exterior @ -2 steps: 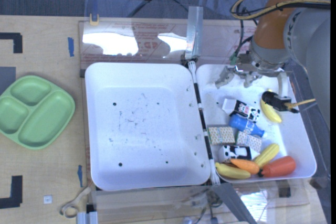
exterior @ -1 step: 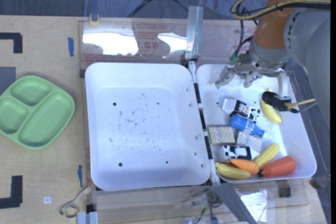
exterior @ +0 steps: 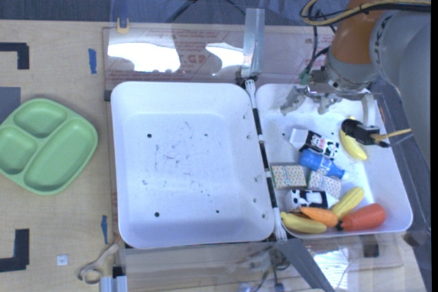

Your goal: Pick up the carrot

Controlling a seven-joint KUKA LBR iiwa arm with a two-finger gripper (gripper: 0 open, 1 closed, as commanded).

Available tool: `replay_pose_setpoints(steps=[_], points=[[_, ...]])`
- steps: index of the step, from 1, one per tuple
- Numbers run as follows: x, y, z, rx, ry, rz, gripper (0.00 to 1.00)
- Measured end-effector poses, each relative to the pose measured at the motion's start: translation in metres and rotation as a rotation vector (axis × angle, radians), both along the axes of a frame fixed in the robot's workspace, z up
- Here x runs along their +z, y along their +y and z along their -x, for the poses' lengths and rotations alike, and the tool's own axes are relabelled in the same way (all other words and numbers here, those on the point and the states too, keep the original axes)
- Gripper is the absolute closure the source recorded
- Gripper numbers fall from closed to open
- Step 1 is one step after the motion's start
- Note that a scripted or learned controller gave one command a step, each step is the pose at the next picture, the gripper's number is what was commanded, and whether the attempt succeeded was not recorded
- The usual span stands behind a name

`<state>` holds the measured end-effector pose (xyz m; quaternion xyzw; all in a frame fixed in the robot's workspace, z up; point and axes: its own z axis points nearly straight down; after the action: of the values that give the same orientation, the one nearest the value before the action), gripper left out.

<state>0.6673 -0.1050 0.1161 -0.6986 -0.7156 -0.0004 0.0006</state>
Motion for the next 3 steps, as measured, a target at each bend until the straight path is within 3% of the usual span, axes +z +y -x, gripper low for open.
replay_pose_setpoints(steps=[1,2,3], points=[[0.0,0.0,0.0,0.0,0.0,0.0,0.0],[0.046,-0.013,-0.001,0.053,-0.005,0.002,0.0],[-0.03,0.008,0.001,0.265,0.001,0.001,0.0]])
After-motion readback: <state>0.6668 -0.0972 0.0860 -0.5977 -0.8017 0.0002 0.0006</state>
